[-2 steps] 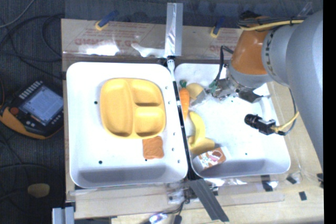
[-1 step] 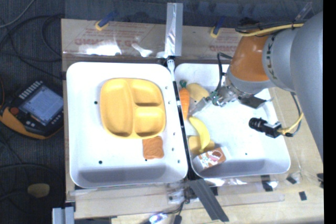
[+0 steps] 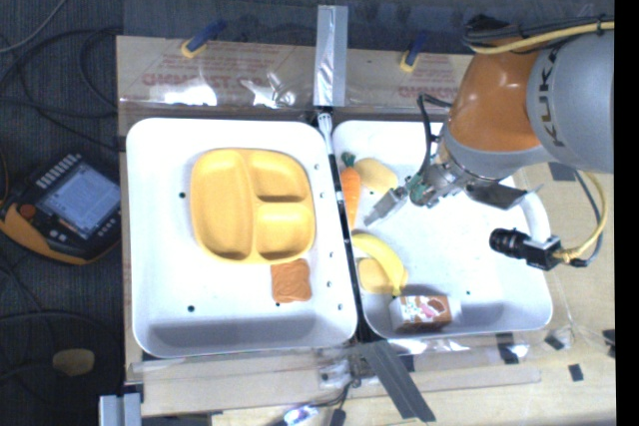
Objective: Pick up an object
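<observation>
The right bin (image 3: pixel 499 309) holds an orange carrot (image 3: pixel 348 195) against its left wall. Next to the carrot lies a pale yellow fruit (image 3: pixel 376 175). Further forward are a banana (image 3: pixel 380 260) and a small brown jar (image 3: pixel 423 310) lying on its side. My gripper (image 3: pixel 385 205) hangs over the bin's left half, tip pointing down-left. It is just right of the carrot, below the pale fruit and above the banana. I see nothing held in it. The grey and orange wrist (image 3: pixel 494 115) covers the bin's back right.
The left bin (image 3: pixel 160 314) holds a yellow divided tray (image 3: pixel 252 203) and an orange-brown square piece (image 3: pixel 291 281) in front of it. A black cylinder on a yellow cable (image 3: pixel 523 245) sticks out over the right bin's right side.
</observation>
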Controlling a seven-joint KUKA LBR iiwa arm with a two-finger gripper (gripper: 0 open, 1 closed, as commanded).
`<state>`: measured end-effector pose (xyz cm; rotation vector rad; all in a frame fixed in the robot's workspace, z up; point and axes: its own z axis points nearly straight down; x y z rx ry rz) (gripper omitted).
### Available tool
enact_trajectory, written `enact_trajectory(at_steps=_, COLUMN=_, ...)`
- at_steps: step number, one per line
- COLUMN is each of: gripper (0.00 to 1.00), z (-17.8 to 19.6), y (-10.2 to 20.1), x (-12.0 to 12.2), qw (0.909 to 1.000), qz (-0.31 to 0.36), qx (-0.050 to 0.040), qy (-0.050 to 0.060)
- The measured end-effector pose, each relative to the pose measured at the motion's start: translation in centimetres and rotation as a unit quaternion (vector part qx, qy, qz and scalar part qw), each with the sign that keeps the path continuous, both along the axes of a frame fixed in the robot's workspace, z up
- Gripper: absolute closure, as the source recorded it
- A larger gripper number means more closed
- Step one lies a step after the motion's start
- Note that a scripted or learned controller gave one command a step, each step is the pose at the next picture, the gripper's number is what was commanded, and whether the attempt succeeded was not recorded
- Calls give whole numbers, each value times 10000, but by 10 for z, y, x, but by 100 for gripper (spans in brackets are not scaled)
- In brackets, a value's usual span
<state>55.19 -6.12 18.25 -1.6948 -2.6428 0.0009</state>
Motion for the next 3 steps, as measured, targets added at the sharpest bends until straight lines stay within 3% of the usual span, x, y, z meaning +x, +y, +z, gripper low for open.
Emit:
enact_trajectory(at_steps=1, gripper=0, z=-91, y=-65, x=-34, qw=9963, qz=854, qx=-20, qy=-83)
enact_trajectory(at_steps=2, gripper=100, z=-82, y=-64, x=-31, qw=9963, qz=853, qx=-24, qy=-115)
enact_trajectory(at_steps=3, gripper=100, z=-44, y=-49, x=-45, qw=9931, qz=1175, qx=10, qy=1)
